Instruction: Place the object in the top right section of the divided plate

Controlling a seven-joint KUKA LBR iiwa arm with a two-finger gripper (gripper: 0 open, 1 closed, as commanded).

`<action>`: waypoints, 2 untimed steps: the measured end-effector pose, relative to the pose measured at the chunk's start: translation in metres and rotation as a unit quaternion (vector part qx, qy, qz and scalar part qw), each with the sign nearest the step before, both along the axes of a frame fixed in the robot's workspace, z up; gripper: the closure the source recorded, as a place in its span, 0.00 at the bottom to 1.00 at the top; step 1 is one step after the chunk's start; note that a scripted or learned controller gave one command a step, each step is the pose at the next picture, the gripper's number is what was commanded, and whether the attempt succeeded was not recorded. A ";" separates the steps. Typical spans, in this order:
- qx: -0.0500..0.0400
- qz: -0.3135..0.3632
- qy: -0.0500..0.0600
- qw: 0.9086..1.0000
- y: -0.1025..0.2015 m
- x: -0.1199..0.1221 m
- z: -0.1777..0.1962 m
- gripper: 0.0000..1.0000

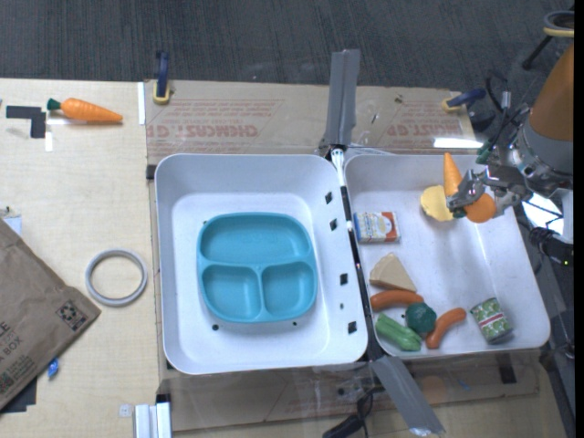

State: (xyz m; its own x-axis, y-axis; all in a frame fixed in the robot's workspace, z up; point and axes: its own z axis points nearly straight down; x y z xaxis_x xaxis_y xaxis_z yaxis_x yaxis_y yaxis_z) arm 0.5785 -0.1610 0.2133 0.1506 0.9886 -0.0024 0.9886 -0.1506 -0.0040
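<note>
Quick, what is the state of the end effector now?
End effector: over the right bin, at an orange toy; open or closed cannot be told.

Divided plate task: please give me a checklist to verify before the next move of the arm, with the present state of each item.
1. Blue divided plate lies flat in the left bin: ok.
2. Plate sections free of items: ok.
3. Gripper is over the right bin, near the orange toy and toy carrot: ok.
4. An object sits firmly between the fingers: cannot tell.
5. Which object is meant: cannot tell.
6. Path leftward across the bin divider is free: ok.
</note>
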 end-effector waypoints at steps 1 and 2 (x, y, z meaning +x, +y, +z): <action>0.001 -0.027 0.000 1.000 0.057 -0.101 0.021 1.00; 0.000 -0.028 0.001 1.000 0.055 -0.101 0.029 1.00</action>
